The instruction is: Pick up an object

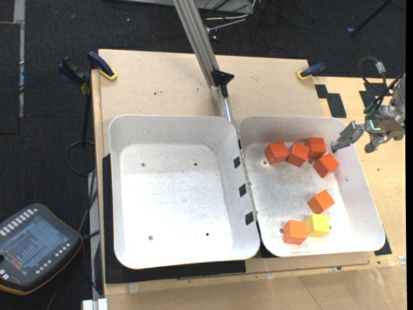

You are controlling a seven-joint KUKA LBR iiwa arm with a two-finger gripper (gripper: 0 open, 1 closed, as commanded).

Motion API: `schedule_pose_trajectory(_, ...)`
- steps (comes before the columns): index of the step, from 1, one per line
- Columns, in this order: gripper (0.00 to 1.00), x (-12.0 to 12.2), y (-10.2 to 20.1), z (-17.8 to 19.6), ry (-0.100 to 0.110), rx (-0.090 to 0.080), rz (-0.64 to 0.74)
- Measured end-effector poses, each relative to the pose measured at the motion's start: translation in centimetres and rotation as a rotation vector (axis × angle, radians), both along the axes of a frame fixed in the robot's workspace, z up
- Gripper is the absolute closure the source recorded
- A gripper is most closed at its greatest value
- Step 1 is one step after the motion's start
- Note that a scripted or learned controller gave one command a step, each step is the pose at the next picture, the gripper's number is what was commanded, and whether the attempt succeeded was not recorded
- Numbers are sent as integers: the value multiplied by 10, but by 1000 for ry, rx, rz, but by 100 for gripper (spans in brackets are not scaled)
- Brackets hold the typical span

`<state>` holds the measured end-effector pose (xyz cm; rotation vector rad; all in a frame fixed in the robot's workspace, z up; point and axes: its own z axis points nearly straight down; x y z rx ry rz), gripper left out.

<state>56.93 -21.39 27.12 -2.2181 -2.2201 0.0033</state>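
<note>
Holding six orange blocks (297, 154) and one yellow (319, 225), right bin (361, 186); hand (361, 141) spread, empty.

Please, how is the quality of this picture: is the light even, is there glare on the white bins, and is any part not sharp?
Camera view: light is even and soft; the right bin and left bin look bright but not washed out, their speckles visible. The orange cubes and yellow cube cast only faint shadows. The claw at the right edge looks slightly soft, while the bench is fairly sharp.

No legible text or signs.
</note>
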Motion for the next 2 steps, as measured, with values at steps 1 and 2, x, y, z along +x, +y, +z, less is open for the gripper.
schedule_pose_trajectory(1, 0, 1, 0, 2, -3, -1, 1)
schedule_pose_trajectory(2, 0, -9, -4, -55, 2, 0, -2)
